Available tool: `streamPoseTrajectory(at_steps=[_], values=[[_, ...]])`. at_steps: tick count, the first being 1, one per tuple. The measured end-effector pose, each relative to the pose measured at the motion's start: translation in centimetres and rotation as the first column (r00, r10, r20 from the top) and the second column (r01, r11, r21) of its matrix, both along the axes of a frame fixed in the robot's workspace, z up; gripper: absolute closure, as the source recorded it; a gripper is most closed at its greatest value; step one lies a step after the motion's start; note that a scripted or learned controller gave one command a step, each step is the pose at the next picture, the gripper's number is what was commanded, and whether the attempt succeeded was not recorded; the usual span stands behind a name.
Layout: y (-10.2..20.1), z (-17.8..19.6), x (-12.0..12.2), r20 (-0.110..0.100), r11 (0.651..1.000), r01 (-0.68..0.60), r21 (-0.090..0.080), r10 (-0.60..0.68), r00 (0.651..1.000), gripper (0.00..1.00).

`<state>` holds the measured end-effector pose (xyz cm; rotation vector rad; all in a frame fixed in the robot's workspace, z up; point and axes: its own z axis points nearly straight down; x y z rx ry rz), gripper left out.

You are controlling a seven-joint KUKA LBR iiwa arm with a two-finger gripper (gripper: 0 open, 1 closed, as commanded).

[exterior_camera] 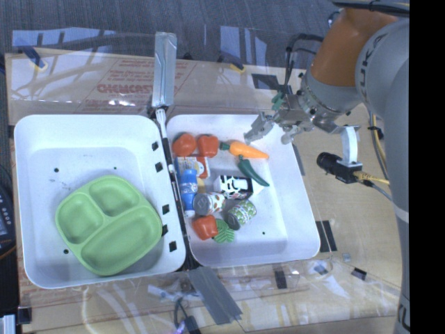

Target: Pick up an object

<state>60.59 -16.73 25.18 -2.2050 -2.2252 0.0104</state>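
the grey arm reaches in from the right, its wrist bent down toward the far right corner of the right bin; the gripper hangs there with fingers spread and nothing between them, just above and beside the carrot, which lies among the other toy foods

We see the bench carrying two white bins: the left bin and the right bin, touching side by side.
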Motion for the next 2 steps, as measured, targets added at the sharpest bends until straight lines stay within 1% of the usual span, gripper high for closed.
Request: streamPoseTrajectory(at_steps=[1, 2], values=[[-2.9, -14.9, 4.4, 0.019, 0.999, -0.042, -0.009, 0.042, 0.999, 0.00], [-4.3, -16.2, -0.4, 0.004, 1.000, 0.019, -0.001, -0.019, 1.000, 0.00]])
